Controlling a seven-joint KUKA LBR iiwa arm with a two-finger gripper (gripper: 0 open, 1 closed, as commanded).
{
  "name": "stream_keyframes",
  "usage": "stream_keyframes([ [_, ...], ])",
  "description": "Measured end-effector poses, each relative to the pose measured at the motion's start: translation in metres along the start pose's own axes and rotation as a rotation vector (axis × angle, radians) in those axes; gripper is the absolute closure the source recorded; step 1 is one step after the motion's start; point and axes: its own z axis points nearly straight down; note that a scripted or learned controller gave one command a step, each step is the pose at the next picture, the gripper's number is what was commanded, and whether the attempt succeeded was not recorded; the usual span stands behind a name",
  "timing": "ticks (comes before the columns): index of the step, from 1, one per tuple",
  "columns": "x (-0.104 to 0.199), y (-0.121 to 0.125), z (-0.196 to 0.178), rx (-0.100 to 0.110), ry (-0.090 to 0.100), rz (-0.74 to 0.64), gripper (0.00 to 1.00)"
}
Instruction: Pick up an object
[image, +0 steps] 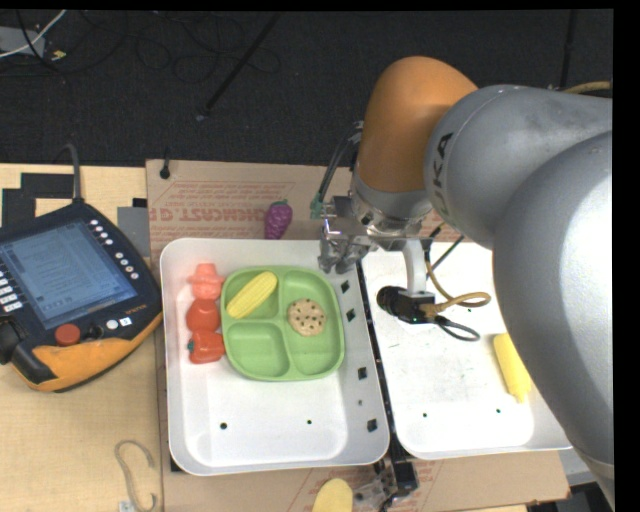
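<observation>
Your gripper (337, 252) hung over the far right corner of the left bin (190, 440), right by the wall it shares w/ the right bin (450, 400). Whether it was spread or closed you couldn't tell from this angle; nothing was visibly held.

Main risk, imo: a straight drop from there would've hit the shared wall or bare floor, since no object lay under it. The nearest picks were the cookie (307, 317) and the corn cob (250, 293), both in the green tray (285, 350). The cookie lay flat, probably hard to pinch, and the tray's dividers could've caught a tip.

A red figure (204, 315) touched the tray's left side. A yellow piece (512, 368) sat by the right bin's right wall, close under the arm. Purple grapes (278, 218) lay outside the bins, and the pendant (70, 285) was well apart.
</observation>
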Motion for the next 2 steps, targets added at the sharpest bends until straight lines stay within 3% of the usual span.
stream_keyframes([
  [2,-0.007,-0.004,-0.019,-0.005,0.000,0.002,1.00],
])
